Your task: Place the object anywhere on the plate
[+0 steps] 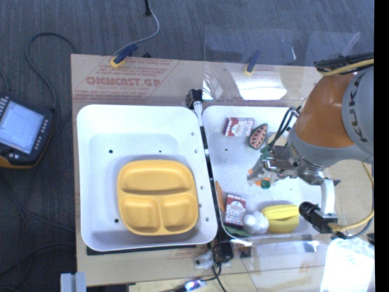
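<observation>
A yellow plate point(158, 195) with three compartments lies in the left white bin point(97, 139). My gripper point(265, 170) is low over the middle of the right bin point(228, 157), with the grey and orange arm behind it to the right. A small orange and green object point(262, 180) lies right at the gripper's tip, partly hidden by it. Whether it is held cannot be seen.
The right bin also holds a red box point(236, 126) and a pinkish speckled piece point(258, 136) at the back. At its front are a second red box point(234, 209), a yellow object point(280, 217) and a white and green item point(255, 222). A tablet point(21, 129) lies on the floor, left.
</observation>
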